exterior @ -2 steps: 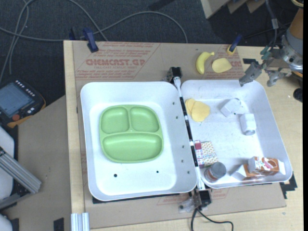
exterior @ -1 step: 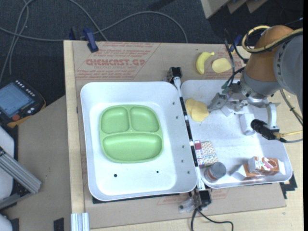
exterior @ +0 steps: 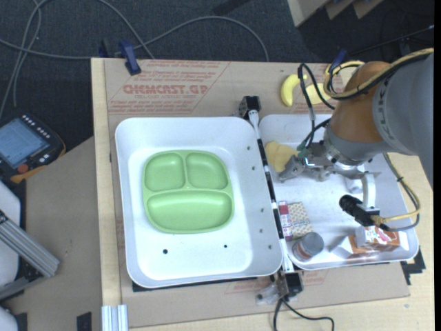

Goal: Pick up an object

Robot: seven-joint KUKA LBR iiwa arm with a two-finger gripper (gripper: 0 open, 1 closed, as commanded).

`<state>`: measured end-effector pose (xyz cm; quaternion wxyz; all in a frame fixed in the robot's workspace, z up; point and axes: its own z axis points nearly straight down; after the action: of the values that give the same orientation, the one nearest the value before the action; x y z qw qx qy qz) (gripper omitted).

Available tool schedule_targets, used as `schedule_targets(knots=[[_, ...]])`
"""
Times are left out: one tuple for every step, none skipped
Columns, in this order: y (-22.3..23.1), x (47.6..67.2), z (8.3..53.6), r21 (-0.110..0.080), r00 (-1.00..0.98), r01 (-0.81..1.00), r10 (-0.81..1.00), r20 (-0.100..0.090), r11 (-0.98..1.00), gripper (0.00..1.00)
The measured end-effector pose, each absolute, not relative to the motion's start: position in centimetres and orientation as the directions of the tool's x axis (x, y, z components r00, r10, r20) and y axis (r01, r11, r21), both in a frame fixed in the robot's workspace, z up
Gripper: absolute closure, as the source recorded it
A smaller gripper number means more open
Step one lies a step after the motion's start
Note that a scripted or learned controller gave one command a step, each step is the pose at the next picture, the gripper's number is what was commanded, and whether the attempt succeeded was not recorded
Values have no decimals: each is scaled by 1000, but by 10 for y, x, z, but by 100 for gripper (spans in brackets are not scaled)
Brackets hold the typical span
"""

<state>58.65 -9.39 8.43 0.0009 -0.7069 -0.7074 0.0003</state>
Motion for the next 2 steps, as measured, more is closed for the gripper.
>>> schedule_targets(knots=[[-92, 632, 85, 1, -1, 1000, 1000, 0, 1, 0], [-104, 667, 85, 2, -1, 1000, 1000, -1, 1, 0]])
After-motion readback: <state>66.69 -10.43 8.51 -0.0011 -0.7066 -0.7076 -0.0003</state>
